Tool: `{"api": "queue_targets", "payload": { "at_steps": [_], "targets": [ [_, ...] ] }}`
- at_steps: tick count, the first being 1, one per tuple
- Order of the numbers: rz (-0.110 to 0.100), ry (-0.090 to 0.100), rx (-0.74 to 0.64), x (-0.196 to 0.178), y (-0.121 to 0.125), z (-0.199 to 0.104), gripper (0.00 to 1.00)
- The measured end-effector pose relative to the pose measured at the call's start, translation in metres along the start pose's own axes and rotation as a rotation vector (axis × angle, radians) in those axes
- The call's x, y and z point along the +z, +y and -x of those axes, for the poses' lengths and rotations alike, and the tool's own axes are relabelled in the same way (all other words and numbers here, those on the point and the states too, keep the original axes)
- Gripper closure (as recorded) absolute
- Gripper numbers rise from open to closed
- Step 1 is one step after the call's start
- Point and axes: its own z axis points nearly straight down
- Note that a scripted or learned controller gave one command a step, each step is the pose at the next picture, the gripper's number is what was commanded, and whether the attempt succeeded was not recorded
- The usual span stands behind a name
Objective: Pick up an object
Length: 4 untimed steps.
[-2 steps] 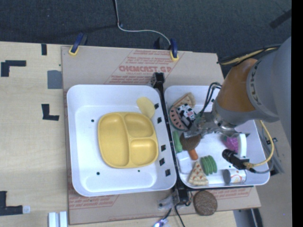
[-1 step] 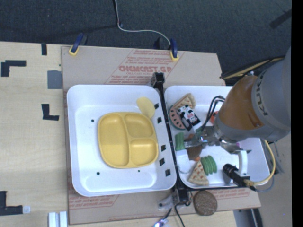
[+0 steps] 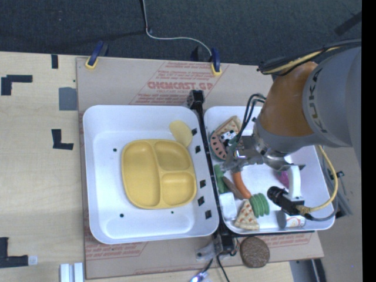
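1. The claw (image 3: 239,157) hangs low over the right bin (image 3: 314,216), near its left side; from where I stand the wrist hides the fingers, so I cannot tell how they are set.
2. Just below the claw lies an orange carrot-like piece (image 3: 241,185), slanting toward the bin's front, with green pieces (image 3: 221,180) just beside it on the left.
3. Just left of the claw, a pizza slice with dark spots (image 3: 222,137) leans against the divider between the bins.
4. Nearer the front of the right bin sit a second pizza slice (image 3: 247,216) and a ridged green piece (image 3: 260,204), touching one another.
5. The grey arm with its orange band (image 3: 288,107) covers the right bin's back half.
6. In the left bin (image 3: 97,157) rests a yellow divided plate (image 3: 157,174), with a small pale yellow piece (image 3: 181,132) at its far right corner.
7. A round cork disc (image 3: 255,252) lies on the tabletop (image 3: 35,175) in front of the right bin.
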Motion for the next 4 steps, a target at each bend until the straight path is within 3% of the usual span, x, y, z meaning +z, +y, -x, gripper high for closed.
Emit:
{"api": "queue_targets", "payload": {
  "at_steps": [1, 2, 3, 4],
  "targets": [
    [-0.011, -0.002, 0.008, 0.006, -0.003, 0.005, 0.0],
    [0.011, -0.004, 0.009, 0.039, 0.002, 0.027, 0.0],
    [-0.009, -0.002, 0.013, 0.107, -0.002, 0.09, 0.0],
    [-0.007, -0.003, 0.01, 0.095, 0.0, 0.087, 1.0]
  ]
}}
